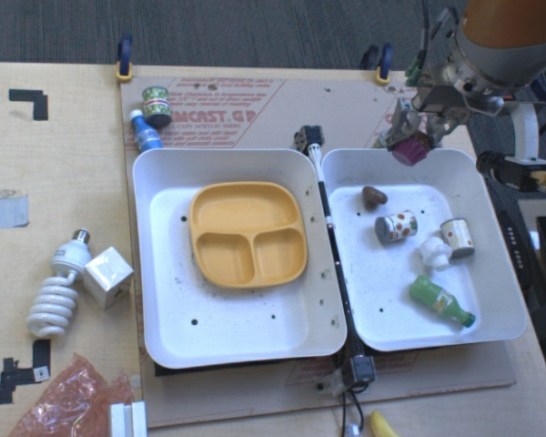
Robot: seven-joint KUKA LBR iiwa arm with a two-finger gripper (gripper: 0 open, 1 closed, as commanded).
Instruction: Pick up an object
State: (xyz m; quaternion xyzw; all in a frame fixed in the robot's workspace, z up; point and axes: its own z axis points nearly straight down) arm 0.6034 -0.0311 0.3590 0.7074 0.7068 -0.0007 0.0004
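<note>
Far left on the pale wooden desk (pixel 64 180) lies a white spiral light bulb (pixel 56 289), with a small white cube (pixel 107 276) touching its right side. Below them sits a crumpled sheet of reddish clear plastic wrap (pixel 68 403). Further back, near the top-left corner of the printed cardboard sheet (pixel 218 112), a small green-labelled can (pixel 156 101) stands just behind a blue-capped little bottle (pixel 146 133).

The left white shallow bin (pixel 155 271) holds a yellow three-compartment plastic tray (pixel 248 233), lying flat toward the back half. The right white shallow bin (pixel 500 308) sits right beside it, rims touching. Inside, from the left: a small brown lump (pixel 374 196) near the back, a grey-and-white cup with red spots (pixel 396 227) lying on its side, a green plastic bottle (pixel 441 300) lying tilted toward the front, a small white figure (pixel 434 251) just above it, and a pale tin with a printed label (pixel 456 235) touching that figure on the right.

Above the back rim of the right bin hangs the grey arm's jaws (pixel 415 135), and a small magenta block (pixel 409 149) sits between the fingers, raised over the rim; the jaws look closed snugly around it, though the fingertips themselves are hard to make out. The orange band of the arm (pixel 510 7) shows at the top right.
</note>
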